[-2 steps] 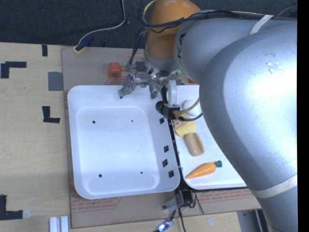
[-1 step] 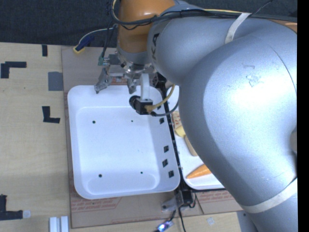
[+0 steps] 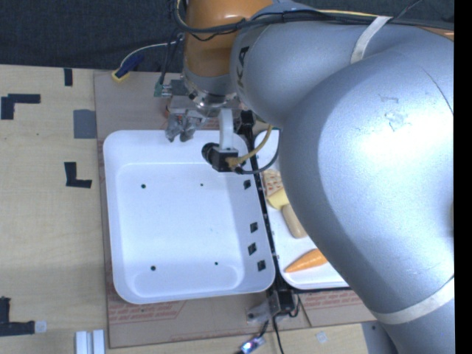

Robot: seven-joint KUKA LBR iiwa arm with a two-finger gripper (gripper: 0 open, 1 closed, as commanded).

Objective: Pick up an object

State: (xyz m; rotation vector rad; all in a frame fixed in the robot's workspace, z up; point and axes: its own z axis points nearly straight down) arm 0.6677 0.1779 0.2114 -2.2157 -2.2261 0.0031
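The grey arm (image 3: 354, 124) sweeps in from the right and covers much of the right bin (image 3: 324, 277), its orange band (image 3: 217, 21) sitting at the top of the view above the wrist. Below that band the gripper (image 3: 179, 130) hangs over the far rim of the left bin (image 3: 177, 220), near that bin's back left corner; its short metal fingers (image 3: 174, 131) point down and sit close to one another, but whether they are parted or pressed together cannot be told from this angle, and nothing can be seen between them. A black cable fitting (image 3: 220, 155) with a yellow-tipped wire dangles just beside the gripper, over the back of the left bin. The left bin's white floor carries four small dark dots, and a row of small black square marks runs down its right wall — no letters or numbers on them can be read. The things to pick lie in the right bin, in the narrow strip left visible beside the arm: a pale yellow block (image 3: 276, 198), a tan rounded piece (image 3: 292, 221) just below it and touching it, and an orange carrot-like piece (image 3: 306, 260) nearer the front. All three are well apart from the gripper. The wooden bench (image 3: 44, 220) bears black tape marks — none forms readable writing.
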